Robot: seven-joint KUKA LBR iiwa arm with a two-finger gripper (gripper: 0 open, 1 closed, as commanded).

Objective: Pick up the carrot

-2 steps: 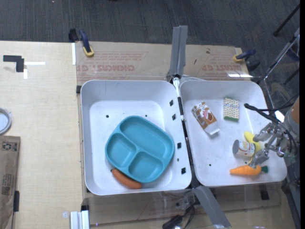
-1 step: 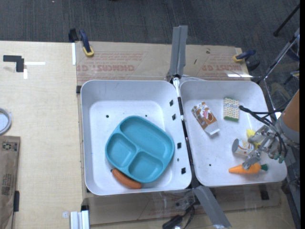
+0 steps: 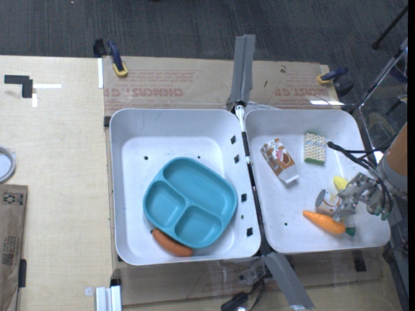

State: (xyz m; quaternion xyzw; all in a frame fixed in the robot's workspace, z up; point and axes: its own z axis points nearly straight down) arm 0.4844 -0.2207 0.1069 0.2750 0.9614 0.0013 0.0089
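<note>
Wooden bench [image 3: 52, 173] (dark carpet [image 3: 194, 11] beyond)

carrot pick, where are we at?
Done: the gripper has reached the right bin and sits just above the carrot. In hand: nothing visibly. The carrot lies on the bin floor near the front edge, not between the fingers. Left: close on the carrot and lift it.
</note>
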